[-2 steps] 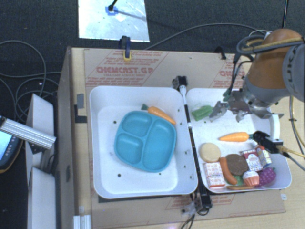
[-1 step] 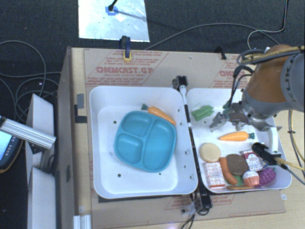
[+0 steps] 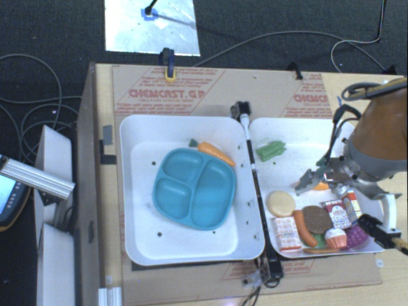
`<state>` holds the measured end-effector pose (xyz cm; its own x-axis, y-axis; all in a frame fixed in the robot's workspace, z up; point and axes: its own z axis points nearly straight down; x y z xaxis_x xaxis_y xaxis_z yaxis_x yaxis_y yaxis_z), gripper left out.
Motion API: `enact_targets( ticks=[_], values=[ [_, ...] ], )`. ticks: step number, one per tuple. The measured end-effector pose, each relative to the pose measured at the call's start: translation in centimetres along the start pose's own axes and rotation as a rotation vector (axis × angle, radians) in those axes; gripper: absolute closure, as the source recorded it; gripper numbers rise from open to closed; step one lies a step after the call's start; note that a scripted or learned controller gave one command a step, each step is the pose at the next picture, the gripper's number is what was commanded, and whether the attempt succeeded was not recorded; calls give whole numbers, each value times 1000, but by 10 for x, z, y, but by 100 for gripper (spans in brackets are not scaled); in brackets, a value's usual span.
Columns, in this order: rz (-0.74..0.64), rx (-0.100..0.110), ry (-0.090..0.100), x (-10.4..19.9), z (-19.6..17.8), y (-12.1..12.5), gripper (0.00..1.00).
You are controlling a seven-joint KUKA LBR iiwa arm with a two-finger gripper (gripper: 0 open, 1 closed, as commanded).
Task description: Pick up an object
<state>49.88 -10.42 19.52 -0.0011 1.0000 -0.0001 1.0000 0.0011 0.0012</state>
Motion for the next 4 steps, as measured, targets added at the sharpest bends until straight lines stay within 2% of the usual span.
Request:
enact_targets(
  ticks=[1, 2, 3, 4],
  values=[
    [1, 2, 0, -25, 93, -13, 0],
    [0, -1, 0, -25, 83, -12, 100],
    [-1, -3, -1, -11, -15, -11, 100],
    [0, 2, -1, -57, 51, 24, 100]
  ],
)
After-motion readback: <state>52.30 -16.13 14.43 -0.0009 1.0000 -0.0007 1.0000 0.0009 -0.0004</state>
